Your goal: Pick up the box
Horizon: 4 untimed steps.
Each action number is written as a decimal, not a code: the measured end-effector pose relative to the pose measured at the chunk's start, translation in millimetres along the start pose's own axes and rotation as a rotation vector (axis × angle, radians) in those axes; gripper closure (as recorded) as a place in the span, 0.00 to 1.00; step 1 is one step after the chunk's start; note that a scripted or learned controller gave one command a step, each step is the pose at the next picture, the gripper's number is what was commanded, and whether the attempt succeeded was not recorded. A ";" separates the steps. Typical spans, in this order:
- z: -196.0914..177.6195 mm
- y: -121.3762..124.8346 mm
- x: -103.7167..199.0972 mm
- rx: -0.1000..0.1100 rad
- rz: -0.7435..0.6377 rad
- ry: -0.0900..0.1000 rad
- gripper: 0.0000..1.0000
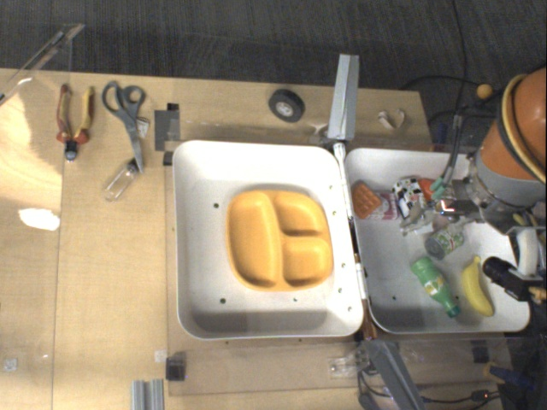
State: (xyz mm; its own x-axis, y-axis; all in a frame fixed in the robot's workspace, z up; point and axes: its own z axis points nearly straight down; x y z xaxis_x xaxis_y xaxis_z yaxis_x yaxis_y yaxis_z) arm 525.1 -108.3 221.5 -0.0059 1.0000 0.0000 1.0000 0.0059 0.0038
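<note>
Box is lying in the right bin, near its back | I'm watching the gripper hovering beside it, grip unclear | I'm advising centering above it, avoiding the can.

Left shallow white bin: yellow sectioned plastic tray at centre. Right shallow white bin: orange ridged piece upper left; green plastic bottle lower centre, yellow banana just right. Bench, upper left of frame: grey-handled scissors, red-handled pliers.
</note>
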 end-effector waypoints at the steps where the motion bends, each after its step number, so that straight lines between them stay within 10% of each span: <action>1: 11.8 48.5 -51.0 -0.001 0.006 -0.001 0.00; 2: 64.7 19.2 -81.9 0.000 -0.032 -0.001 0.00; 4: 131.9 111.2 -10.7 -0.001 -0.307 -0.012 0.00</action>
State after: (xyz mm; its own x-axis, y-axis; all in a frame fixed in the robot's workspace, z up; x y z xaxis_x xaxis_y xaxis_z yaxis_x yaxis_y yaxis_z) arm 636.9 -118.4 90.0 -0.3076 0.9514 -0.0129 0.9515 0.3077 0.0032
